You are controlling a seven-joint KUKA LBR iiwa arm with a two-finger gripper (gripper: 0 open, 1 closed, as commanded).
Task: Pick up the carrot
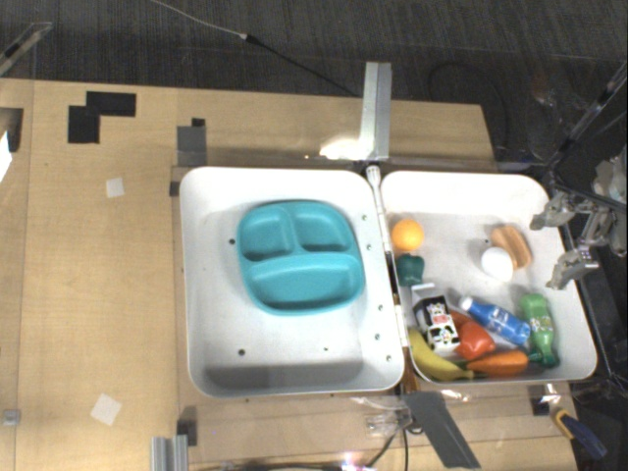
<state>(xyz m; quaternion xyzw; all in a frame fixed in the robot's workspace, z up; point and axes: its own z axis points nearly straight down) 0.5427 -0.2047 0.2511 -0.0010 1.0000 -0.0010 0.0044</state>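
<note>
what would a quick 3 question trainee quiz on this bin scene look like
1. True or false: the carrot lies in the right bin.
2. What sits in the left bin? A) teal tray B) banana C) egg
3. Fill in: the gripper is at the right bin's ____ edge.

Key: 1 true; 2 A; 3 right.

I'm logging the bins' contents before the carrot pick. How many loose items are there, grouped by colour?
Teal: 2, divided plate, small block
Orange: 2, ball, carrot
White: 1, egg
Tan: 1, hot dog bun
Blue: 1, bottle
Green: 1, bottle
Red: 1, pepper
Yellow: 1, banana
Black-and-white: 1, toy
Total: 11
</note>
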